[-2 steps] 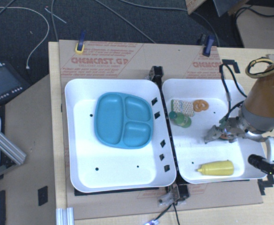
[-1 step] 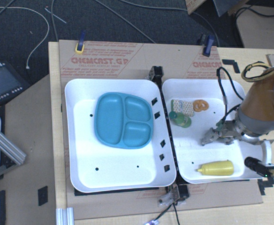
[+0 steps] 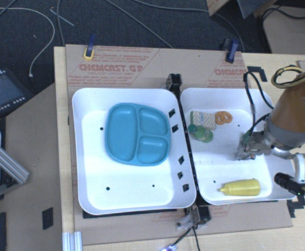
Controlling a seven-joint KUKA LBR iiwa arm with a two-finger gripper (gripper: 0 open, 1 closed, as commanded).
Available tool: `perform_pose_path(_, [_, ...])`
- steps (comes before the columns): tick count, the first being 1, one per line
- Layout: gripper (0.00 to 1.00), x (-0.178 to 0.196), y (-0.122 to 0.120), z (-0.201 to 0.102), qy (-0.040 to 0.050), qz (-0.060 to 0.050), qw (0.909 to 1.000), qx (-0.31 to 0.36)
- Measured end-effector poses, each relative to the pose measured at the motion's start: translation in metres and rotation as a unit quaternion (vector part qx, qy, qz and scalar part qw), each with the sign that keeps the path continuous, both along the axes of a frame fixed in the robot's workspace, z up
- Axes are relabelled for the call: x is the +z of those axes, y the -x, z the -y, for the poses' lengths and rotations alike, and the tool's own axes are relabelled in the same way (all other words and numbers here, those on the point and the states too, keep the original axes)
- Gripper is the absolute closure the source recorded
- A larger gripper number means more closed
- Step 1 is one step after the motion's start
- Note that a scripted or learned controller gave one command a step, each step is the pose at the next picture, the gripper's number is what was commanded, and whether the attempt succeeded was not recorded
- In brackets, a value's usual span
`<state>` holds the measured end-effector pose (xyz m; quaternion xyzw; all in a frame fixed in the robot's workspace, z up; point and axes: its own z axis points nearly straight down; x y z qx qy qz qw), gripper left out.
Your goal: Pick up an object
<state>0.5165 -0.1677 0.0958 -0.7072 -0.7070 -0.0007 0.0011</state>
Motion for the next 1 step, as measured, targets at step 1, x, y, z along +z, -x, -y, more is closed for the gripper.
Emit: perform_pose_path(1, [1.0,0.0622,0.0036,-0.003,0.0018,0.003,1.0,0.001])
